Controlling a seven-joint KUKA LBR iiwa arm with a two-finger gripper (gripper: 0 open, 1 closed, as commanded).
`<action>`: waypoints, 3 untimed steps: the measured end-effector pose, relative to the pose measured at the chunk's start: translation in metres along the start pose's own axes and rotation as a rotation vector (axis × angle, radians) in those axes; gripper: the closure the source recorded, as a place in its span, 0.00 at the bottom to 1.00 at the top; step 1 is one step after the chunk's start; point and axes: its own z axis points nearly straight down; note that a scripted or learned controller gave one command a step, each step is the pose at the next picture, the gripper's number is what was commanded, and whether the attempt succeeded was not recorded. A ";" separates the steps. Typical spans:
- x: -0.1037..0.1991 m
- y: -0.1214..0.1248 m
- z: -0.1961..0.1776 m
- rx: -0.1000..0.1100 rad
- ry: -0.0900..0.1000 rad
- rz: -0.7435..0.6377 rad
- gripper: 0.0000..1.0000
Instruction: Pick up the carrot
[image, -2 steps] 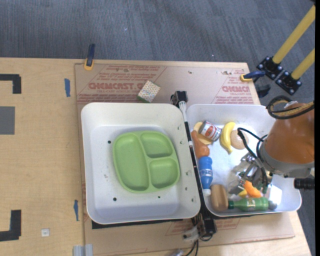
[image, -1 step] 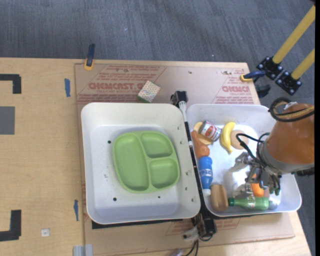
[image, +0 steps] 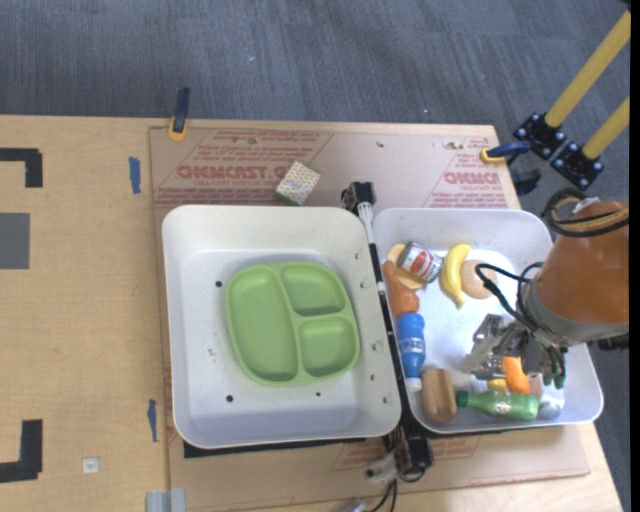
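The carrot (image: 515, 374), a short orange piece, lies near the front of the right bin (image: 578, 400). My gripper (image: 519, 358) reaches down over it from the right, below the arm's orange band (image: 585, 275). The fingers stand apart on either side of the carrot, one silver finger (image: 489, 345) to its left and one dark finger (image: 553, 372) to its right. The carrot sits in the gap between them with space at its sides. The wrist hides the carrot's upper end.
Around the carrot lie a green bottle (image: 500, 404), a brown bread-like piece (image: 437, 392), a blue bottle (image: 410, 340), an orange-red item (image: 403, 298), a can (image: 420, 262) and a banana (image: 456, 272). The left bin (image: 190, 300) holds a green divided plate (image: 292, 322).
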 end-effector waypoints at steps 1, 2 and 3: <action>-0.003 0.002 -0.010 -0.003 -0.011 0.002 1.00; -0.006 0.003 -0.021 -0.005 -0.024 0.007 1.00; -0.009 0.005 -0.031 -0.008 -0.037 0.009 1.00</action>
